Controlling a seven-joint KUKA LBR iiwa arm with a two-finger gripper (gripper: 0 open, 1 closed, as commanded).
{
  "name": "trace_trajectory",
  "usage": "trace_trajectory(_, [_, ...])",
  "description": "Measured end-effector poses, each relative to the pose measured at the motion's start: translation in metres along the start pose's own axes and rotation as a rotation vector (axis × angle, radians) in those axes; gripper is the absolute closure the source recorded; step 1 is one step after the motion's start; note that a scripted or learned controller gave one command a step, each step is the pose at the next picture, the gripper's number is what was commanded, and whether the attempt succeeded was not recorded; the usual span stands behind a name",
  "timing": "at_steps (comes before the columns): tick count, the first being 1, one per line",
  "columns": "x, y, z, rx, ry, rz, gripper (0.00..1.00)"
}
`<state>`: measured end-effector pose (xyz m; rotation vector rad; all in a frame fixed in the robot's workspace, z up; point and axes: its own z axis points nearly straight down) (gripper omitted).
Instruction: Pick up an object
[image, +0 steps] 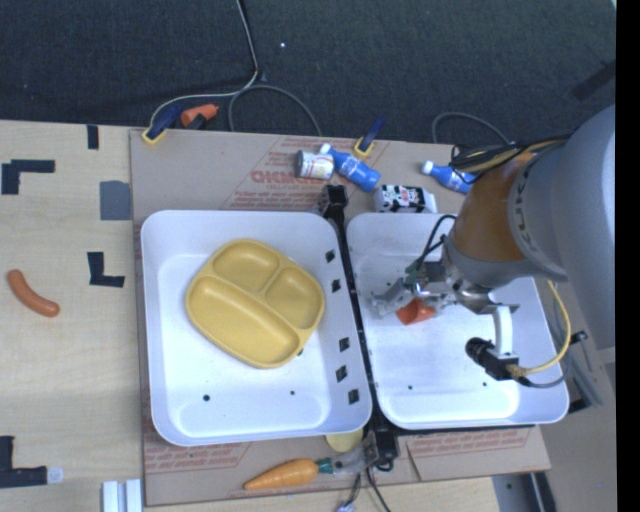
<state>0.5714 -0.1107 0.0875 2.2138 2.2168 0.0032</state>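
A small orange-red object (415, 313) lies in the right white bin (450, 400), near its left-middle. My gripper (403, 296) hangs low in that bin, just above and to the left of the object, at the end of the grey and orange arm (500, 225) that reaches in from the right. It looks to touch or nearly touch the object's upper edge, and the wrist hides part of it. In the left white bin (170, 400) lies a yellow divided plate (256, 300).
A carrot (283, 474) lies on the bench in front of the bins and a sausage (33, 293) far left. Small bottles (340, 165) and clamps stand behind the bins. A black connector with a yellow cable (490, 357) hangs over the right bin.
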Motion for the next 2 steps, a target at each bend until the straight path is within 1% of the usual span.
trace_trajectory(1, [-0.002,0.002,-0.010,-0.001,-0.001,0.001,1.00])
trace_trajectory(2, [0.088,0.016,-0.103,0.000,0.007,-0.009,1.00])
